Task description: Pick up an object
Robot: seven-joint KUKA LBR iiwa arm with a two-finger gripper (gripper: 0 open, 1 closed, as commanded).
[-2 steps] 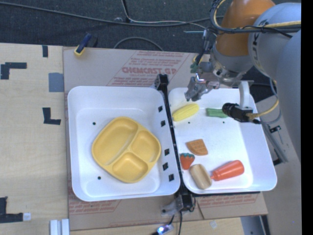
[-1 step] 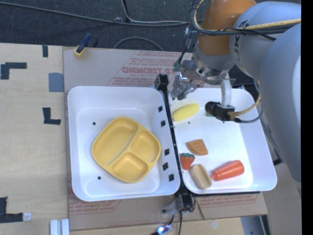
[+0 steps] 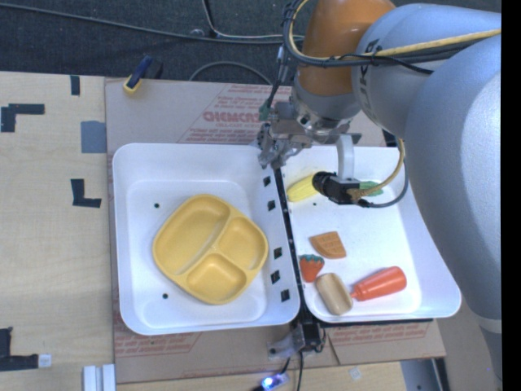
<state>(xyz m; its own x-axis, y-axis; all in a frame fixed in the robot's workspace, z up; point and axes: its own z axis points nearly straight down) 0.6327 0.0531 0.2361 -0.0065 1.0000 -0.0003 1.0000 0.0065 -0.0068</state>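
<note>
Hovering over the far end of the divide between the bins, the gripper point(image 3: 275, 147) is beside the corn point(image 3: 301, 189); whether its grip is apart or together, I cannot tell.

Brightness: even, moderately bright; dark floor at top stays dim.
Source: diffuse, from overhead.
Shadows: soft, faint rims under the yellow tray point(image 3: 210, 248) and toy food.
Glare: mild sheen on the white bins point(image 3: 130, 218) and the orange band point(image 3: 338, 23).
Sharpness: slightly soft throughout; printed cardboard lettering blurry.
Edges: arm point(image 3: 456, 137) at right large, softly defined.
</note>
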